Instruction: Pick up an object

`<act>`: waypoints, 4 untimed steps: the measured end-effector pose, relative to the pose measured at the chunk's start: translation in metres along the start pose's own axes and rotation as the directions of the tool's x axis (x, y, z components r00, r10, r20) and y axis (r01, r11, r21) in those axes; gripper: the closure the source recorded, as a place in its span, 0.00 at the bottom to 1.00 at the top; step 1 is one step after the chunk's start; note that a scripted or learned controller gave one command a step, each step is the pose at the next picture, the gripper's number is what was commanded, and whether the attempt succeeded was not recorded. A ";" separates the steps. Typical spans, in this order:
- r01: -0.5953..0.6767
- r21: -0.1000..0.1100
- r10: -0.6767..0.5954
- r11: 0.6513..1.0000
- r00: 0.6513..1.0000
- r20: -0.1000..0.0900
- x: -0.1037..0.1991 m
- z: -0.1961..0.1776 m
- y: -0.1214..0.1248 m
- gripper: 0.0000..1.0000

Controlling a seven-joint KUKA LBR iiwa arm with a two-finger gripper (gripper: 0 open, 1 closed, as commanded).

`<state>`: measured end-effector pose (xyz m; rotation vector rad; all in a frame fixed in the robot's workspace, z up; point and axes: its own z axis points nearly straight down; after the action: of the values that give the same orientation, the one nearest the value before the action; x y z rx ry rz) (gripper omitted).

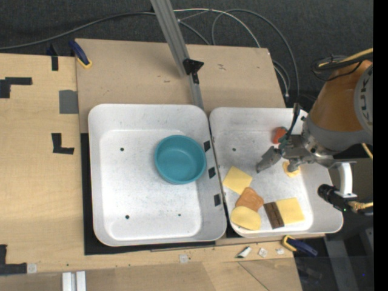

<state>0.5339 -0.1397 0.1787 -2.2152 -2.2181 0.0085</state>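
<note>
Gripper [277, 159] low in the right bin [242, 121], fingers spread wide with nothing between them, yellow blocks [237, 179], a brown piece [249, 199] and a dark bar [273, 214] nearby, red object [278, 134] just behind it, blue bowl [179, 158] in the left bin [109, 121].

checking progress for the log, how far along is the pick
Done: the gripper is down inside the right bin, between a small red item and a small yellow piece. In hand: nothing shows between its fingers. Left: grasping and lifting. The yellow block, orange-brown piece, yellow and brown sponge and, in the left bin, the blue bowl all lie flat.
</note>
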 end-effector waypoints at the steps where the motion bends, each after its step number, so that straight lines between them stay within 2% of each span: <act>1: 0.000 -0.001 0.000 1.000 1.000 0.000 0.008 0.046 0.000 0.00; 2: -0.001 -0.009 0.001 1.000 1.000 0.001 0.008 0.089 0.001 0.00; 3: 0.001 -0.008 -0.001 1.000 1.000 0.000 0.009 0.079 0.001 1.00; 4: -0.001 -0.010 0.001 1.000 1.000 0.001 0.005 0.035 -0.004 1.00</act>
<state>0.5296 -0.1349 0.1436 -2.2219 -2.2227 -0.0013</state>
